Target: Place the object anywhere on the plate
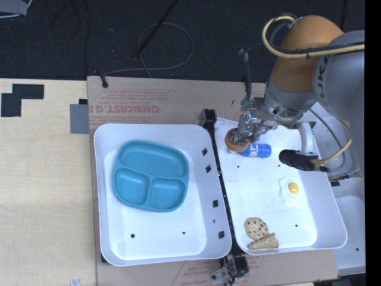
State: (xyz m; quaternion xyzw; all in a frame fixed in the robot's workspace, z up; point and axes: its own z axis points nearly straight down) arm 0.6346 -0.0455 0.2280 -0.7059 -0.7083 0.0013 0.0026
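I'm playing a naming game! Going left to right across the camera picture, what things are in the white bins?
Blue plate → doughnut → cookie → fried egg. The blue can and the cracker overlap others in the order, so I skipped them.

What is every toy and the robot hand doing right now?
Blue plate: flat in the left bin, nothing on it.
Donut: at the right bin's back edge, under the gripper.
Blue bottle: lying on its side beside the donut.
Fried egg: flat.
Cookie: flat.
Chip: flat, touching the cookie.
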